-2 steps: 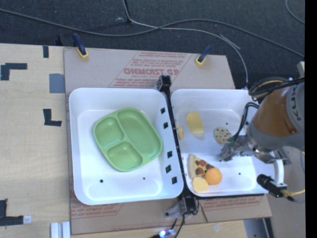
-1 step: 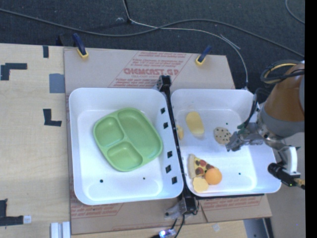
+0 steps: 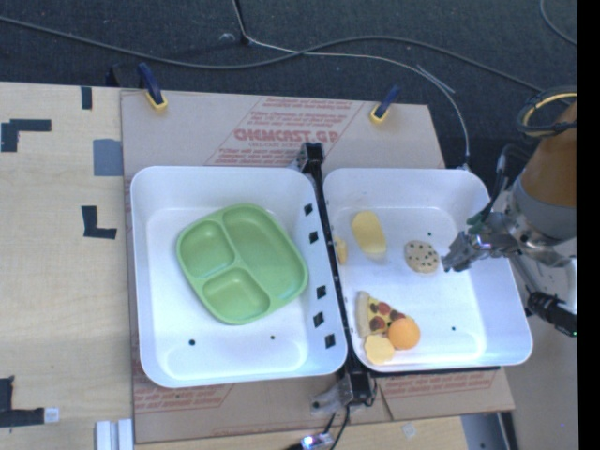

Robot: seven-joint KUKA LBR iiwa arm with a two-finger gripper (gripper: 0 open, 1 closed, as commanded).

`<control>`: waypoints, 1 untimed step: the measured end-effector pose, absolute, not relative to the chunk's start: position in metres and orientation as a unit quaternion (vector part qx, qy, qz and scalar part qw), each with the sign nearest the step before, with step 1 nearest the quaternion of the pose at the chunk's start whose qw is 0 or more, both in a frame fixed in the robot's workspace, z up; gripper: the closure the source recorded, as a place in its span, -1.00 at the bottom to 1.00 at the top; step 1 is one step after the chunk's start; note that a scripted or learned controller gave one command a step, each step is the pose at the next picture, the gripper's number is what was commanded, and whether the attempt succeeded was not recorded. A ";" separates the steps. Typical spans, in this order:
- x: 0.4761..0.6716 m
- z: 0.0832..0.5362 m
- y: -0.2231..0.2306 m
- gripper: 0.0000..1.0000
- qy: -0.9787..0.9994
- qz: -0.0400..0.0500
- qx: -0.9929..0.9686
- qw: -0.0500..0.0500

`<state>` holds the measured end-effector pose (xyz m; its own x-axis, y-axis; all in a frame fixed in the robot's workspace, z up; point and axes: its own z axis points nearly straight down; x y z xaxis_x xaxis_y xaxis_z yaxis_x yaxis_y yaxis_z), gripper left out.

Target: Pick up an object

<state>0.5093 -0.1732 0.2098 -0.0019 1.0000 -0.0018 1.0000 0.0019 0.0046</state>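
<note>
The gripper [image 3: 457, 254], whose state I cannot tell, hovers just right of the cookie [image 3: 422, 257] in the right bin [image 3: 487, 345]; it should centre over the cookie before descending.

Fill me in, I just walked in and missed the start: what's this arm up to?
The robot arm reaches in from the right, its gripper low over the right bin, just beside a cookie. It holds nothing that can be seen. The same bin has a yellow piece, a pizza slice and an orange ball. The left bin holds a green divided plate.
</note>
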 end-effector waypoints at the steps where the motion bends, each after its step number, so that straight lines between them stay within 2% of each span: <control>1: 0.531 0.221 -0.119 1.00 0.709 0.001 0.705 -0.001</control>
